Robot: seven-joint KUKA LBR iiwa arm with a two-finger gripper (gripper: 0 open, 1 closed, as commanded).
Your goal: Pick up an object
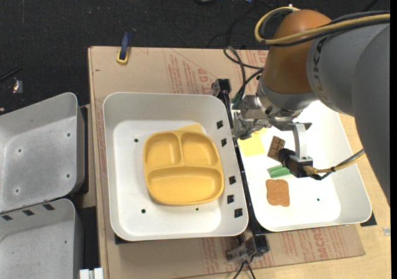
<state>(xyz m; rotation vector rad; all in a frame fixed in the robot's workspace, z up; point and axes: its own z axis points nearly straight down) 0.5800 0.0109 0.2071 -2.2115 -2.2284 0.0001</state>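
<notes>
Couldn't tell whether the gripper (247, 121) was open or closed; it hung over the right bin (338, 203), at its left wall. The yellow square (251, 146) lay just below it. It looked thin, light and flat, so it probably needed pinching across opposite edges. The brown cracker (278, 193) nearby looked stiffer.

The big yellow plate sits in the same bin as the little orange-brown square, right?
No. The camera view shows the big yellow plate in one bin and the little orange-brown square in the other bin beside it.
</notes>
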